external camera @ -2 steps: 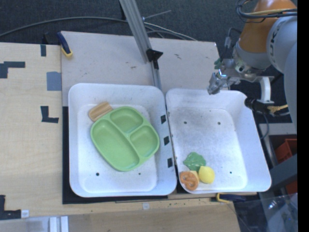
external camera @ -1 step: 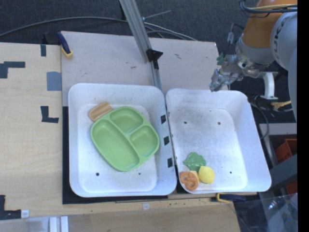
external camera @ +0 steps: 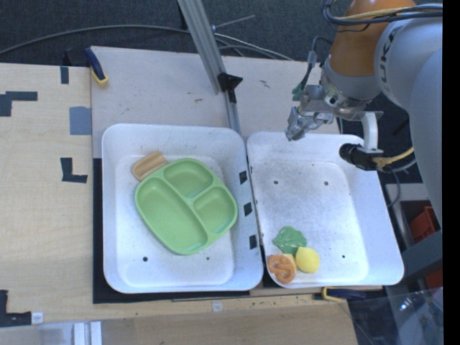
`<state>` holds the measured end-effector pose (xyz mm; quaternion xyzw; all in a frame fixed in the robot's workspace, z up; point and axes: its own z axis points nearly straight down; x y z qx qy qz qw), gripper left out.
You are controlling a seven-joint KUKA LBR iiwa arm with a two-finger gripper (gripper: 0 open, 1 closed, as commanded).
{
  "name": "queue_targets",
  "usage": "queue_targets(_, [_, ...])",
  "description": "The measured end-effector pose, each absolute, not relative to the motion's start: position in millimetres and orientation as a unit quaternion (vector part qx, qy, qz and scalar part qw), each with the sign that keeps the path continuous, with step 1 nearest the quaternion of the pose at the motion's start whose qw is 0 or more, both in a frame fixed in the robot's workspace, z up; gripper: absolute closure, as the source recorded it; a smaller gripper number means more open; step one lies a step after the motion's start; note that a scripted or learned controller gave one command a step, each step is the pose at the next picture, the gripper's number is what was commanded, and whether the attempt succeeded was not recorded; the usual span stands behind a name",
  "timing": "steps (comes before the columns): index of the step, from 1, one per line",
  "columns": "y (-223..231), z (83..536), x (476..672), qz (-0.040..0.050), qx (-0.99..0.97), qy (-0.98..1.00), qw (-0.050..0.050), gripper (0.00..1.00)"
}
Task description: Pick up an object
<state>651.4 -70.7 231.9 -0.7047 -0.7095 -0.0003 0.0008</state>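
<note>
In the right bin (external camera: 359, 214), three small objects huddle at the near left corner: a green leafy piece (external camera: 289, 238), a yellow lemon-like piece (external camera: 307, 259) and an orange pretzel-shaped piece (external camera: 281, 267). My gripper (external camera: 296, 131) hangs over the far left edge of that bin, well away from them, with nothing visible between its fingers. The left bin (external camera: 115, 192) holds a green divided plate (external camera: 185, 204) and a tan bread-like piece (external camera: 149, 165) touching the plate's far left rim.
A slanted metal pole (external camera: 205, 38) rises behind the bins, its foot near the gap between them. Black cables (external camera: 144, 29) run across the dark floor at the back. A black fitting (external camera: 357, 154) sticks out by the right bin's far rim.
</note>
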Motion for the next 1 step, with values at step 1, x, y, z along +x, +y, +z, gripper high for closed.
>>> queue_targets(1, [-18.3,221.4,653.9,0.0006,-0.705,-0.709,0.001,1.00])
